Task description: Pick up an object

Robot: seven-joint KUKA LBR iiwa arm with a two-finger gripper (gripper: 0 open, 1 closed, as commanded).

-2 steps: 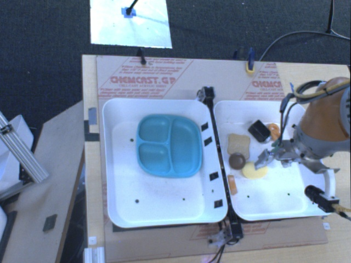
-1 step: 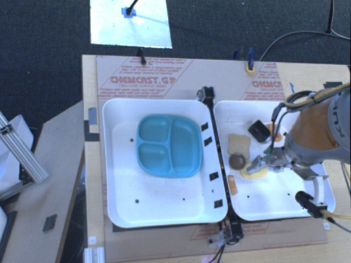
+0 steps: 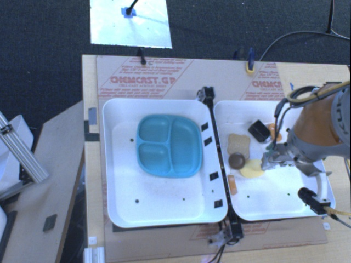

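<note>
The grey two-finger gripper [image 3: 267, 161], finger state unclear, hovers beside a pale yellow, rounded, seemingly light, smooth object [image 3: 252, 172], best pinched across its narrow middle.

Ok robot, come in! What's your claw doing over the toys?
Gripper low in right bin, by yellow piece. Nothing seen held. Brown ball, tan slice close beside.

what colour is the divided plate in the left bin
Light blue; the divided plate shows clearly in the camera view.
</note>
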